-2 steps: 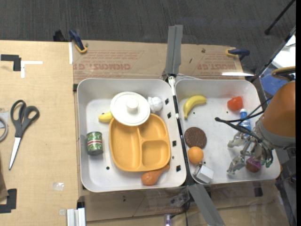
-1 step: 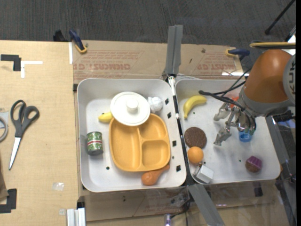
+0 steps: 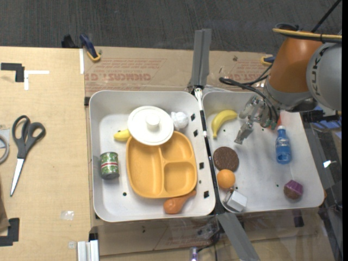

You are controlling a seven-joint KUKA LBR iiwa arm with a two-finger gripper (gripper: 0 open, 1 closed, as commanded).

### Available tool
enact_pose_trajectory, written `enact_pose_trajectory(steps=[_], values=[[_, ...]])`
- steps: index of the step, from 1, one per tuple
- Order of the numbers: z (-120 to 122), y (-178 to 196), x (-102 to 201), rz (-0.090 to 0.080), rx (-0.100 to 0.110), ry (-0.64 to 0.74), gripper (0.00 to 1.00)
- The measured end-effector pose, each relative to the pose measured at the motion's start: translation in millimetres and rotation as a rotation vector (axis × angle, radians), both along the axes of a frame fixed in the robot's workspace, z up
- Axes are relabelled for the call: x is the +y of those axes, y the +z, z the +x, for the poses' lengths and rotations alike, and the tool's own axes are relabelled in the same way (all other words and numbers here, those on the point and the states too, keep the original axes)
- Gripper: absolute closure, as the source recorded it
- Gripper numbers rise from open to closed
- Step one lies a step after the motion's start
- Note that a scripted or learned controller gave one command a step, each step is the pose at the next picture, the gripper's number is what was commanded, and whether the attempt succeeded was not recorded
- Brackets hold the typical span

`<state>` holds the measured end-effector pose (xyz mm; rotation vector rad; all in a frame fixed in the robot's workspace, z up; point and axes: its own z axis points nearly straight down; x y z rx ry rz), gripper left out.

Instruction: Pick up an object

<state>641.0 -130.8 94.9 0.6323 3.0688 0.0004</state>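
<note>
We see the gripper (image 3: 246, 130) with jaws apart and nothing between them, just right of the banana (image 3: 222, 120), which lies in the right bin (image 3: 266, 200) beside them.

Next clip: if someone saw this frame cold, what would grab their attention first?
Probably the big yellow-orange divided plastic tray in the left white bin, with a round white lid overlapping its top edge. Next, the grey arm's two-finger gripper poised over the right white bin, between a yellow banana and a blue plastic bottle. Black-handled scissors lie apart on the wooden bench at far left.
</note>
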Motion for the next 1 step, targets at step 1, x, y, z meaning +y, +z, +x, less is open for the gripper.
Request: enact_pose_trajectory(steps=[1], values=[[-73.7,-1.1,-63.6,-0.001,0.004,0.132,0.0]])
